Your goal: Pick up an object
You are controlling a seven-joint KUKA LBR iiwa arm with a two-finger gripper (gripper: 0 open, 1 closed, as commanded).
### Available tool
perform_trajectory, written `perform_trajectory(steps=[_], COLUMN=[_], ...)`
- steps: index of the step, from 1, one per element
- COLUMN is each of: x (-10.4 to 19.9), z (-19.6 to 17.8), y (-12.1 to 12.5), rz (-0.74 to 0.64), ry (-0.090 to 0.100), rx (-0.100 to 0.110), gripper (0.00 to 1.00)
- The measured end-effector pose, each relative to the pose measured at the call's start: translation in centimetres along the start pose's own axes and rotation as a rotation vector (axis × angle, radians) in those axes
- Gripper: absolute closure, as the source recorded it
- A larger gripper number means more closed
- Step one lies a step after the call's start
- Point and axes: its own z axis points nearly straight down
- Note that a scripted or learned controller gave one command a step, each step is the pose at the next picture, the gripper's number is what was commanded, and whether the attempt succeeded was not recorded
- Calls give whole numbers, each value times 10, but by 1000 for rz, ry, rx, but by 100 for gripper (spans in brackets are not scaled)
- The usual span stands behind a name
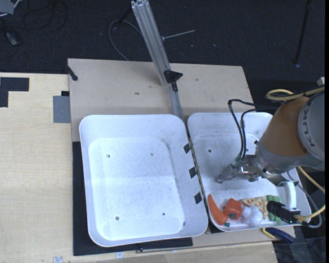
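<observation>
Two bins on bench; left bin [131, 174] bare, right bin [219, 141] has clutter at near edge. Gripper [226, 175] low over right bin floor, mid-bin; open or clenched: cannot tell. Orange piece [216, 210], red piece [233, 207], white lump [253, 217], green piece [274, 207] near, apart from gripper. Step: approach, nothing grasped. Next: shift toward near edge, descend on red piece.

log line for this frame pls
arm: over right bin | gripper: low above bin floor, nothing seen held | objects: orange piece, others clustered at near edge | left bin
</observation>
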Motion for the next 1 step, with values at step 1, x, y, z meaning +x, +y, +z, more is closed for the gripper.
perform_trajectory(steps=[1], x=[-1], z=[-12], y=[1], rz=[2], ry=[-1], rx=[-4], gripper=[100])
